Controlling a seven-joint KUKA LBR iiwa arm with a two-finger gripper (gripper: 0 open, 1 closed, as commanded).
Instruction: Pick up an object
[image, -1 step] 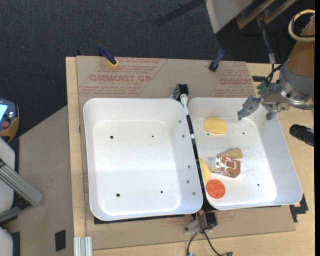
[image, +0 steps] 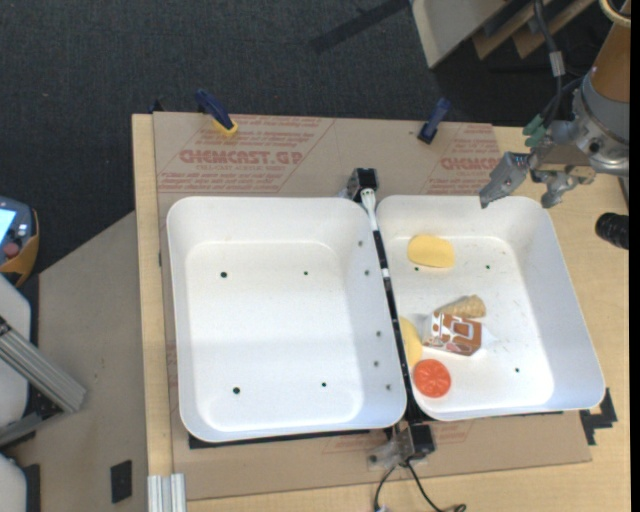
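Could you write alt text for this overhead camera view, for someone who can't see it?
A robot gripper hangs with fingers spread and nothing between them over the far edge of the right bin, which holds a yellow lump, a packet, a red disc and a yellow piece by its left wall. The left bin sits beside it on a cardboard-topped bench.
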